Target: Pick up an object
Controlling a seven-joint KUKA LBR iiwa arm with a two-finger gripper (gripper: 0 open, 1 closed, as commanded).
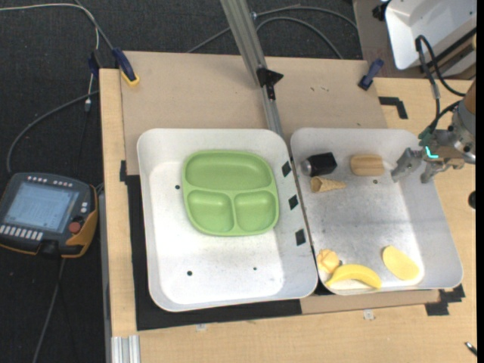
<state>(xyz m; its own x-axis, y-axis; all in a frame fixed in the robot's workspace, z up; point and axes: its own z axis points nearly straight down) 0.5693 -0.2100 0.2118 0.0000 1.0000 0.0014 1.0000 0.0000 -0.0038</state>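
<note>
While the claw (415,166) hangs with fingers spread and nothing between them over the right bin (423,225), nothing is picked yet. Items: wooden block (367,165) just beside it; black object (321,162) and cone (327,184) beyond; banana (354,277) and yellow slice (400,262) well apart, nearer me. Descent, grasp and lift remain.

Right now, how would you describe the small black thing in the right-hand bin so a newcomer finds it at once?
Start at the right-hand white bin, the one without the green divided plate. Go to its far left corner, next to the seam between the bins: the black block lies there. It is the only dark item; the wooden block to its right and the cone-shaped piece just below are tan.
</note>
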